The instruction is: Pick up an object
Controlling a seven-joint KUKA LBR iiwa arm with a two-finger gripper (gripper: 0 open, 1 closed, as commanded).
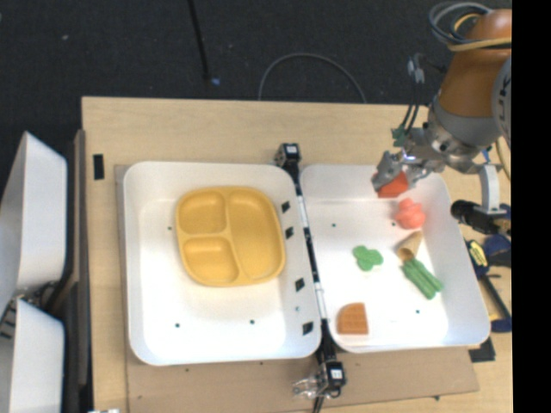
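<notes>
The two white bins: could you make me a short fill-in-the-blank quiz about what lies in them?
1. The yellow plate lies in the ___ bin.
2. The plate has ___ compartments.
3. The waffle lies in the right bin, near the ___ edge in the picture.
4. The broccoli is coloured ___.

Missing words: left; three; bottom; green

So the surface (103, 114) has two bins side by side. The left bin (146, 317) has a divided plate (231, 235) sitting in it, a bit toward 12 o'clock from the middle. The right bin (344, 196) holds the small stuff: a ball (410, 214) up toward 1 o'clock, a cone (409, 248) just below it, a clover piece (368, 258) near the center, a long pod (421, 278) at 4 o'clock and a waffle (352, 319) at 7 o'clock by the near wall. The gripper (394, 181) hangs over the bin's 12 o'clock edge, just above the ball.
</notes>
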